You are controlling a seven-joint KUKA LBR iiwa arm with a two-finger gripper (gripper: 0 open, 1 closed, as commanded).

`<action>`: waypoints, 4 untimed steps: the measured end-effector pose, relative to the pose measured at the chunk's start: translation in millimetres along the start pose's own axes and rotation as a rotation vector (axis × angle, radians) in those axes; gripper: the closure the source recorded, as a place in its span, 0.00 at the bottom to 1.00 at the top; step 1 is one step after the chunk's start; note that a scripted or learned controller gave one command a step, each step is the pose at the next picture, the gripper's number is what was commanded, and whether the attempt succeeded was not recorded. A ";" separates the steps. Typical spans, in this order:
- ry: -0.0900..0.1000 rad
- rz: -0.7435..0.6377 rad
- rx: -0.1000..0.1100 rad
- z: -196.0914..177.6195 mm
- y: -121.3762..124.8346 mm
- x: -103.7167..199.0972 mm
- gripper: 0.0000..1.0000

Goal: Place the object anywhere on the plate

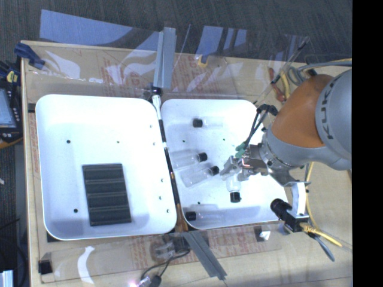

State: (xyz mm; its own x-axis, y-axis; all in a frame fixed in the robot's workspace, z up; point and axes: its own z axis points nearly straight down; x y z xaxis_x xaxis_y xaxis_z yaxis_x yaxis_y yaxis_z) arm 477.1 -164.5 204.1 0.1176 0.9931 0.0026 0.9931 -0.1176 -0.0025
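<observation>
Barely started tbh: hand [238,170] down among black-capped clear vials [184,158] in right bin [209,104], can't tell if clenched or released, none over on left bin's [60,109] dark ribbed plate [106,194] yet.

A robotics lab: an industrial arm [311,127] over a wooden bench [336,191] bearing a left bin [96,130] and right bin [179,117], clear screens [203,45] at the bench's back, carpet [179,2] beyond it.
</observation>
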 end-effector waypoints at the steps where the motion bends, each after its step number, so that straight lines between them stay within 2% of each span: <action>1: -0.001 0.052 0.004 -4.6 -10.0 78.3 1.00; 2: -0.002 0.258 0.002 14.5 12.7 146.9 1.00; 3: -0.003 0.411 0.005 33.0 -37.9 299.4 1.00; 4: -0.002 0.372 0.003 13.9 -23.8 192.1 1.00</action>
State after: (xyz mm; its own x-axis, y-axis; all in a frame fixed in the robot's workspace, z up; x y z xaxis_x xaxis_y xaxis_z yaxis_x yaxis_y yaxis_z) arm 476.0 29.2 190.8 0.4708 0.8822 -0.0009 0.8822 -0.4708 -0.0064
